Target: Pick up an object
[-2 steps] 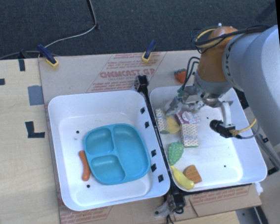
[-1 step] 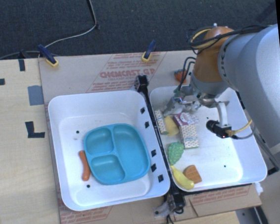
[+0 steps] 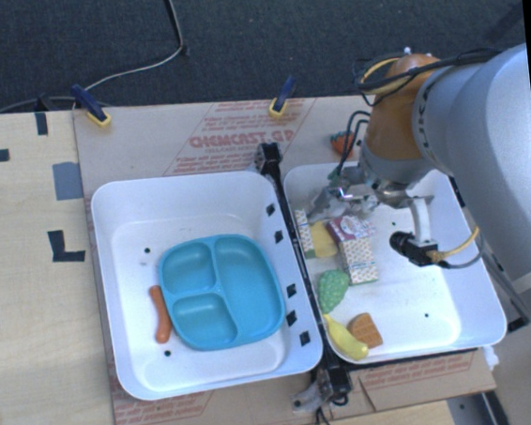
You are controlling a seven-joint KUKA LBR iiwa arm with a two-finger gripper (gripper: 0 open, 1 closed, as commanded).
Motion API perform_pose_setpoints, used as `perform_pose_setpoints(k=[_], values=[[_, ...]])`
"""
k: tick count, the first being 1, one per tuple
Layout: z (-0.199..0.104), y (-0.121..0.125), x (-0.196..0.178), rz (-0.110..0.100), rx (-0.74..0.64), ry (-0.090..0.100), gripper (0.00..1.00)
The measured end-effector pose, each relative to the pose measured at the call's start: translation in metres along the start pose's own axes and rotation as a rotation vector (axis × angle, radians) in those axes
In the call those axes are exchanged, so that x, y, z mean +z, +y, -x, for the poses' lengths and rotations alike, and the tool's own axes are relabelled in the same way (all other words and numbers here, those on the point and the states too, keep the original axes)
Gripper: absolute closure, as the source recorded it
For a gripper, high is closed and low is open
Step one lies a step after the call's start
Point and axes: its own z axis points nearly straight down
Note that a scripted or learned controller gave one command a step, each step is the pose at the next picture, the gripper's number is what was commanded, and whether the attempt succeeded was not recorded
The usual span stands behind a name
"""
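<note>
My gripper (image 3: 338, 197) is low over the upper left part of the right bin (image 3: 465, 313), with the orange band of the wrist above it. Just below the gripper lie a yellow block (image 3: 322, 239) and a speckled pink-and-white box (image 3: 356, 252). The gripper's tip comes down close to the top of that box, and I cannot tell whether it touches. Further toward the front of the same bin lie a green lumpy piece (image 3: 332, 289), a yellow banana (image 3: 347, 339) and a brown piece (image 3: 365, 328).
The left bin (image 3: 119, 213) holds a blue divided plate (image 3: 222, 290) and an orange sausage-shaped piece (image 3: 160, 313) beside it. A black divider (image 3: 280, 215) runs between the bins. The grey arm covers the right bin's far right side. A black cable (image 3: 420, 249) hangs off the wrist.
</note>
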Motion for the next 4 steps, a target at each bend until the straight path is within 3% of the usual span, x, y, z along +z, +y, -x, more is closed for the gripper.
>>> perform_pose_setpoints(k=[1,2,3,4], values=[[-0.002,0.032,0.010,-0.028,0.000,0.011,0.00],[-0.001,0.006,0.009,-0.028,0.000,0.010,0.00],[-0.004,0.032,0.010,-0.027,0.000,0.012,0.00],[-0.004,0.032,0.001,-0.030,-0.001,0.012,1.00]])
